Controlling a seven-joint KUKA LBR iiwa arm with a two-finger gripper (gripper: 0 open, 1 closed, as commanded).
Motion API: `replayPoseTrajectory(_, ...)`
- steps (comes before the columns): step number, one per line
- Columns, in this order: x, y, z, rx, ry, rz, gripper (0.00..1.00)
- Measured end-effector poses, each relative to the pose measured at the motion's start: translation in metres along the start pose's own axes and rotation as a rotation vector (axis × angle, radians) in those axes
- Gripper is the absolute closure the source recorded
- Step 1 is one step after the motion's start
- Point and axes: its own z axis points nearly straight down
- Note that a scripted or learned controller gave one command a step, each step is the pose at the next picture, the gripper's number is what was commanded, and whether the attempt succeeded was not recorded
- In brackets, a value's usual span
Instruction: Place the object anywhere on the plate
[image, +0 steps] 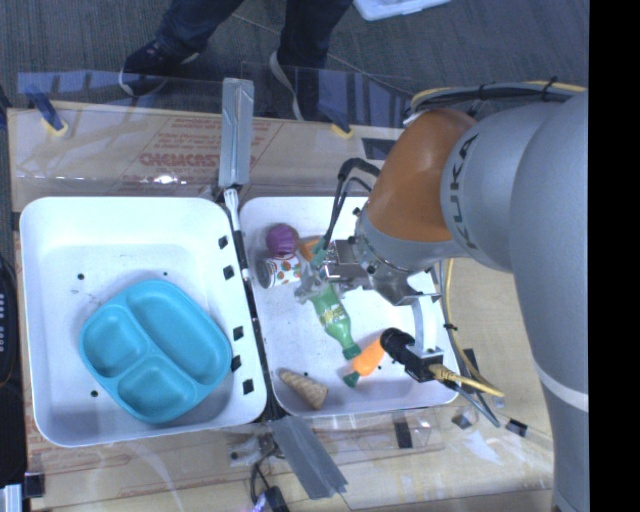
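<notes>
Gripper hangs over green bottle near bin divider.

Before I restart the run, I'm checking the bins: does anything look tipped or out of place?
The green bottle lies on its side in the right bin, by the end effector. The blue plate sits flat in the left bin.

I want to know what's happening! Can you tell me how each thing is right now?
Blue plate: flat in left bin, nothing on it.
Green bottle: lying down, right bin.
Carrot: lying down, right bin.
Purple ball: resting near bin's back wall.
Gripper: low over right bin.
</notes>
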Motion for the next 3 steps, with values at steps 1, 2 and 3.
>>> replayPoseTrajectory(1,0.092,-0.044,-0.106,-0.006,0.002,-0.005,1.00)
replayPoseTrajectory(2,0.159,-0.046,-0.028,0.008,-0.002,-0.003,1.00)
replayPoseTrajectory(3,0.158,-0.045,-0.030,0.004,-0.002,-0.001,0.00)
